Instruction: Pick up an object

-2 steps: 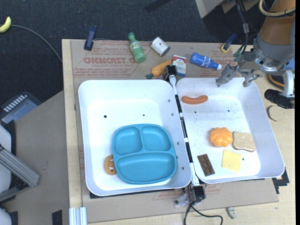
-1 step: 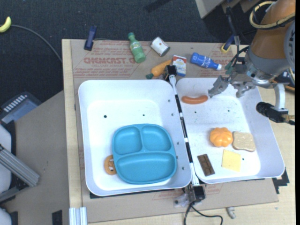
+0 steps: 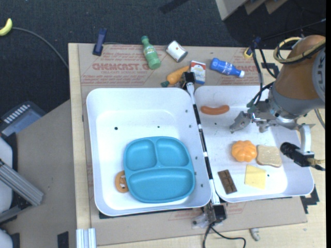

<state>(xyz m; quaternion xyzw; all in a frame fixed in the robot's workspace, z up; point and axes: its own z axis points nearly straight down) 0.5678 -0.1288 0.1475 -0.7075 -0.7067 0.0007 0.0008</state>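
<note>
The gripper (image 3: 242,124) is hanging low over the right bin (image 3: 295,187), its fingers spread open and holding nothing. It is sitting between the sausage (image 3: 214,109) near the bin's far side and the small orange pumpkin (image 3: 243,151) just below it, apart from both.

The risk is judged to be a closure on air: the fingers are lying between two candidates rather than squarely over either one. If the arm is aiming at the pumpkin, its rounded, ribbed body is likely to squirt out sideways under an off-centre pinch, and the bread slice (image 3: 269,156) touching its right side leaves little room for a finger there. The sausage is thin and lying flat, so fingers coming down on it may scrape the bin floor or roll it away.

Further out, the yellow cheese slice (image 3: 255,177) and the brown chocolate bar (image 3: 226,181) are lying flat too, offering hardly any edge. In the left bin (image 3: 103,118), a blue divided plate (image 3: 158,168) is partly covering a pretzel (image 3: 121,182).
</note>
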